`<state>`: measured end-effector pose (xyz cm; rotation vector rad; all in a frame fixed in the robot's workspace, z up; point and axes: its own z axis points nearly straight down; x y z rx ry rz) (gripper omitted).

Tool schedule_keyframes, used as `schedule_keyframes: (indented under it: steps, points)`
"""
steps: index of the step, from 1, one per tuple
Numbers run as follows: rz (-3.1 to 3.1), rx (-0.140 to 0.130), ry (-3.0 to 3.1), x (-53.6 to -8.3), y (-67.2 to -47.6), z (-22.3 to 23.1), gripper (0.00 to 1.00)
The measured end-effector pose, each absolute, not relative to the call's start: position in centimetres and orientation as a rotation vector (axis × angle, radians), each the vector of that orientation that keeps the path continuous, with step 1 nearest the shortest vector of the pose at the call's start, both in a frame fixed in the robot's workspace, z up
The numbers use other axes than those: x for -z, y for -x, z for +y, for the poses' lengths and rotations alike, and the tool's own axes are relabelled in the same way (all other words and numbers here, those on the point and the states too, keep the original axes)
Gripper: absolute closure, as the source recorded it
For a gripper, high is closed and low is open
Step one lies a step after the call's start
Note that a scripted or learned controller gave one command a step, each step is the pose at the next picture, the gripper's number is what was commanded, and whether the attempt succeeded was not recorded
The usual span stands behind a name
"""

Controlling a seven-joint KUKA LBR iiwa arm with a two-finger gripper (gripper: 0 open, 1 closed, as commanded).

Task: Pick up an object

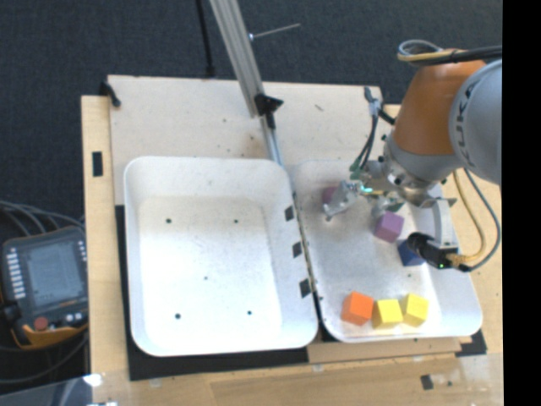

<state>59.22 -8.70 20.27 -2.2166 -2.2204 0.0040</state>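
The arm (448, 117) reaches in from the right of the camera view, its orange band sitting above the wrist over the upper part of the right bin (338, 256). The gripper (342, 200) hangs low in that bin's upper left part, near the rim that meets the left bin (211, 252). Whether its fingers are spread or pressed together cannot be told; the metal parts there blur into one another. A small mauve shape just at the gripper's left tip may be an object, but it is too unclear to say that anything sits between the fingers.

The objects all lie in the right bin. A purple cube (389, 227) rests just below and right of the gripper, close under the wrist housing. A dark blue block (411, 254) lies just beyond it to the lower right, partly hidden by a black cable fitting. Along the bin's near edge stand three blocks in a row, touching or nearly so: an orange cube (357, 308) on the left, a yellow cube (389, 312) in the middle and a second yellow block (416, 308) on the right.

A slanted aluminium post (241, 57) rises from the bench behind the bins, and a teach pendant (46, 282) lies off the bench at the far left
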Motion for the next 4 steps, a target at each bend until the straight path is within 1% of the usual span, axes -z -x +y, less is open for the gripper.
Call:
schedule_keyframes:
  steps: [1,2,3,4]
  points:
    - [-2.222,0.002,2.221,-20.6,-59.3,-8.7,0.0]
    - [-2.217,-0.007,2.222,-15.5,-60.2,-8.6,0.0]
    - [-2.216,-0.007,2.223,-10.2,-60.2,-8.7,0.0]
    - [-2.212,0.005,2.236,-11.6,-60.4,-8.8,1.0]
